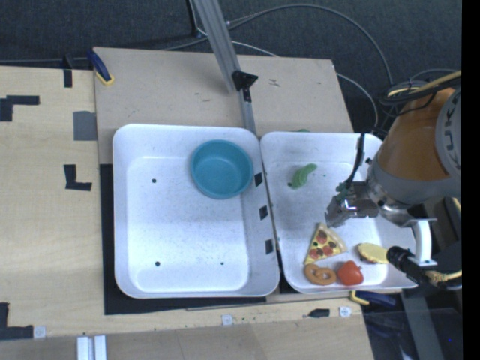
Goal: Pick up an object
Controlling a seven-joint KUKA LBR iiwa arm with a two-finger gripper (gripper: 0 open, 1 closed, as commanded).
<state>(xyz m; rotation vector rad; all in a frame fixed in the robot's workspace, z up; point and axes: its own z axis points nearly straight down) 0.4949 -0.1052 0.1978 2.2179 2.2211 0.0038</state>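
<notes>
The bench [45, 201] is pale wood-grain board with black tape marks on its left part; a tan sheet of cardboard [165, 88] lies over its middle, carrying two shallow white plastic bins side by side. Beyond the far edge the floor is dark carpet [90, 6], crossed by thin grey cables [315, 10]. A grey metal pole [217, 36] slants down from the far side and ends at the seam between the bins.

The left white bin [187, 268] holds a round blue plastic bowl [220, 169], upright in its far right corner. The right white bin [281, 156] holds a small green leafy toy [303, 175] near its far left, and along its near side a toy pizza slice [325, 244], a brown ring-shaped toy [320, 274], a red toy tomato [350, 274] and a yellowish toy piece [372, 253], all close together.

The grey arm with the orange band [420, 148] reaches in from the right and covers the right side of that bin. Its two-finger gripper [341, 209] hangs low, just beyond the tip of the pizza slice. The fingers are dark and blurred; I cannot tell whether they are spread or closed, and nothing is visibly between them. The yellowish piece is partly hidden by the arm's fittings and hard to identify.
</notes>
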